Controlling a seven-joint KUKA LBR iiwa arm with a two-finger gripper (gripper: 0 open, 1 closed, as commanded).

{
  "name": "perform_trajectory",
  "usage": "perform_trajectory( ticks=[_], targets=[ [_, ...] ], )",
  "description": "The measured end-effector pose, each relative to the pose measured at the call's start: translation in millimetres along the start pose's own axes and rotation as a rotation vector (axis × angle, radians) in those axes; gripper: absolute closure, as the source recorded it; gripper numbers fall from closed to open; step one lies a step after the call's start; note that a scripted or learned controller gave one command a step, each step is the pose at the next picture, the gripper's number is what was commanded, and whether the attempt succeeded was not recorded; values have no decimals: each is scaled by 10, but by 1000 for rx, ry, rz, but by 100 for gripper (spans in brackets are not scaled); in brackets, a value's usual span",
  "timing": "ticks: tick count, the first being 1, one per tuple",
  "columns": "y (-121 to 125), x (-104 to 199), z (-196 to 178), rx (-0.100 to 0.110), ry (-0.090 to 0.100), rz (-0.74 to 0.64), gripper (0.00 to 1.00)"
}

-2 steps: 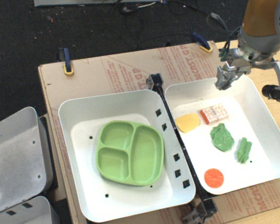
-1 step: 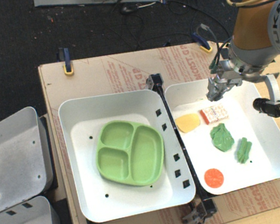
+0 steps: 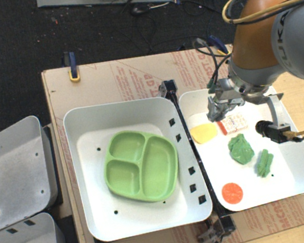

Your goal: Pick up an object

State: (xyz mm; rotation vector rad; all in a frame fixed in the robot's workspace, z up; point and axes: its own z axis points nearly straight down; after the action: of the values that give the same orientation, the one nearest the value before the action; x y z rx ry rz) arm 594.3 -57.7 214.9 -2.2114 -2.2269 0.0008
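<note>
The right bin holds a yellow lemon-shaped piece, a red-and-white box, a green leafy piece, a smaller green piece and an orange disc. My gripper hangs over the far left part of that bin, just above the yellow piece and beside the box. Its fingers point down and nothing shows between them. The left bin holds a green divided plate.
A black divider with clamps runs between the two bins. A black sensor on a cable sits by the arm over the right bin. White lids lie left of the bench. A clamp stands at the bench's far left corner.
</note>
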Motion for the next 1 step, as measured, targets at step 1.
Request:
perform_trajectory(
  ticks=[1],
  targets=[
    [-144,509,38,0,0,0,100]
  ],
)
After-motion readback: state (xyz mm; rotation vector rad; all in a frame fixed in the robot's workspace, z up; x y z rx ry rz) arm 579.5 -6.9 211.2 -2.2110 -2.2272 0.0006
